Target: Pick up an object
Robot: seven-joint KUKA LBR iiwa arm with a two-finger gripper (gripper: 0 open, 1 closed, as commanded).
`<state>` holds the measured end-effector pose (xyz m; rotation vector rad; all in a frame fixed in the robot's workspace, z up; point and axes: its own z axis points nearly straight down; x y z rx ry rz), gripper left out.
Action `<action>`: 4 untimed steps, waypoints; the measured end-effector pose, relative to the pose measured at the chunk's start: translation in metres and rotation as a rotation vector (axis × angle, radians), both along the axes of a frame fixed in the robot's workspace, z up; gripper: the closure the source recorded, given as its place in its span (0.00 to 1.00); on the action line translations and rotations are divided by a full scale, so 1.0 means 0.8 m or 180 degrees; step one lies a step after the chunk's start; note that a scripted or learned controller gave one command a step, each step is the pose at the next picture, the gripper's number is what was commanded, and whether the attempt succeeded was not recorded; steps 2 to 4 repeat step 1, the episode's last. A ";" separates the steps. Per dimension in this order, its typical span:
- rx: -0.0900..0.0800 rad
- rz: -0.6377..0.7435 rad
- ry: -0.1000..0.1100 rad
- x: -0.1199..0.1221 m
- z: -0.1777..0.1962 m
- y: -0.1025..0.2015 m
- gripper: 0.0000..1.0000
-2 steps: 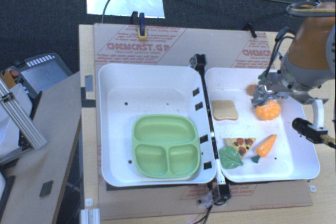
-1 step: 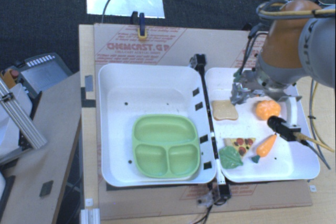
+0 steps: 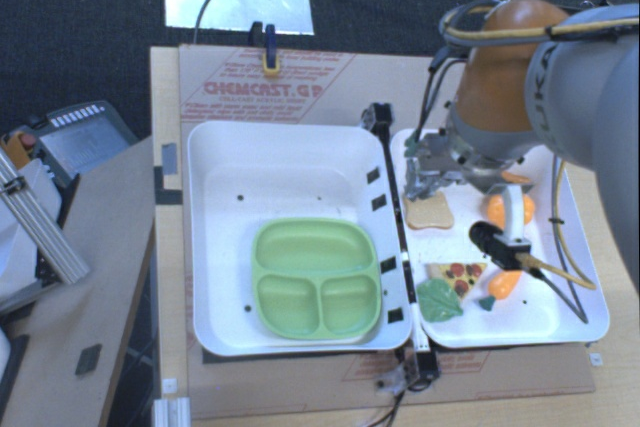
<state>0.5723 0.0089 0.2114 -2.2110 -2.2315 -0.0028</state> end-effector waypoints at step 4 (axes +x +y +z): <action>0.0002 0.0002 -0.0008 0.025 0.005 0.074 1.00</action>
